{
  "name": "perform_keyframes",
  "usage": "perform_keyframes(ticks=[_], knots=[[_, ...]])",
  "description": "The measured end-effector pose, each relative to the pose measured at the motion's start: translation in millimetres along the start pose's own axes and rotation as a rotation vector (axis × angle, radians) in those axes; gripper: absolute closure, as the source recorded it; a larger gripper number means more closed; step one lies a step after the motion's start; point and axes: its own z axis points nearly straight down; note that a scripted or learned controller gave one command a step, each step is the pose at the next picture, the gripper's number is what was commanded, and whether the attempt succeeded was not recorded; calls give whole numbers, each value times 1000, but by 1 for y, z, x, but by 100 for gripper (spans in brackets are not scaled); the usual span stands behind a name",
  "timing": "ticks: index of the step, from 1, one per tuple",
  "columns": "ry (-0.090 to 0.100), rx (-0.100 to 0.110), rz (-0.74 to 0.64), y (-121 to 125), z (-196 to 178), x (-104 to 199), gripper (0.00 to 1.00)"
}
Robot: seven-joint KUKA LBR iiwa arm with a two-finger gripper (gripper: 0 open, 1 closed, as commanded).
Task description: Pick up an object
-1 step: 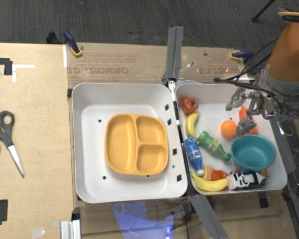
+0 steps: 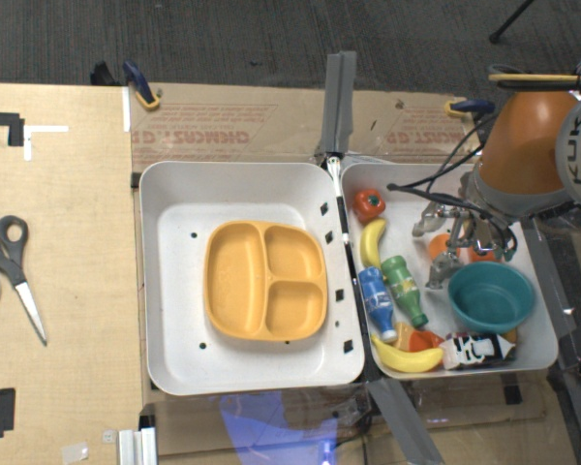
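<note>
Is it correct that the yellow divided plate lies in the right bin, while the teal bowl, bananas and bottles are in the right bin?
Not quite. The camera view shows the yellow divided plate in the left bin. The teal bowl, bananas and bottles are in the right bin, as you said.

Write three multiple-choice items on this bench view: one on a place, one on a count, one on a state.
1. Where does the yellow divided plate lie?
A. left bin
B. right bin
C. on the cardboard

2. How many bananas are in the right bin?
A. none
B. two
C. five

3. How does the teal bowl sit?
A. upside down
B. on its side
C. upright, mouth up

Key: 1 A, the plate rests alone in the left bin. 2 B, one banana near the divider, another banana at the front. 3 C, its hollow inside faces up.
</note>
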Motion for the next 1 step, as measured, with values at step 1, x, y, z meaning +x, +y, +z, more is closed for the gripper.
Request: perform_keyframes(ticks=[1], knots=[[2,-1,-123,48,0,1,0]])
